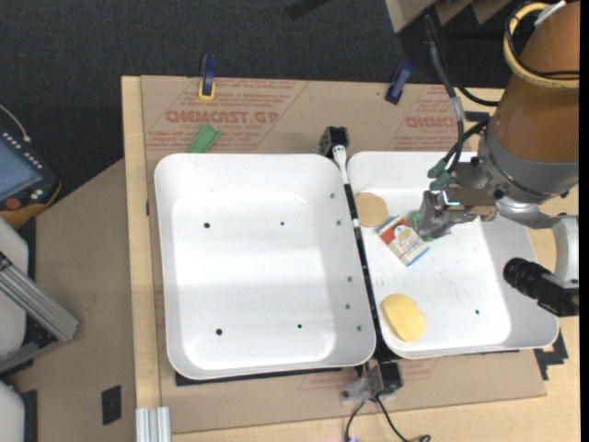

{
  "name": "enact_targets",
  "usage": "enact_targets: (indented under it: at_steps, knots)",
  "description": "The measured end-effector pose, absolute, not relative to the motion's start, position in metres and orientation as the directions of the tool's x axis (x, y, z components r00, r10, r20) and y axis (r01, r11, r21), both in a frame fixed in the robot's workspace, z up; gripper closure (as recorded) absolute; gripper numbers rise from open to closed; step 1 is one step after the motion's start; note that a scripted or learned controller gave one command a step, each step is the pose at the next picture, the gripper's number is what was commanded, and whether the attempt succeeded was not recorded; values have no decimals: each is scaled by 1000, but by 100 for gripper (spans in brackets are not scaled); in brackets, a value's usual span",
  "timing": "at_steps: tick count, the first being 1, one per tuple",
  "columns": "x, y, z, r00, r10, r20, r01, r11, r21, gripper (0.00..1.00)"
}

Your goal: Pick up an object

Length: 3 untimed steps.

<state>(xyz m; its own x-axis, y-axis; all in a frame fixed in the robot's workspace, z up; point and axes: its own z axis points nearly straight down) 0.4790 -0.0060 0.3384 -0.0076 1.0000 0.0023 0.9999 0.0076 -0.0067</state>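
Note:
The right bin (497,334) holds three things. A small red, white and blue box (403,241) lies tilted near its middle left. A tan round disc (371,210) rests against the left wall, just up and left of the box. A yellow oval piece (403,317) lies near the front wall. My gripper (433,221) hangs low over the bin, right at the box's upper right corner, and whether it touches the box is unclear. Nothing visibly hangs from it.
The left bin (184,247) stands beside the right one, and the two share a dark divider edge (354,238). Both sit on a cardboard sheet (147,127) with a green strip (202,138) and two clamps (207,79) at the back.

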Motion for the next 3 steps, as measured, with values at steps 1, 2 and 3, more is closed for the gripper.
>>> enact_targets:
  at_steps: [1,2,3]
  knots:
    - [522,40,297,-5,1000,1,1000,5,-5,100]
    - [539,68,274,-3,1000,0,1000,3,-4,100]
    - [487,10,302,5,1000,0,1000,-5,-3,100]
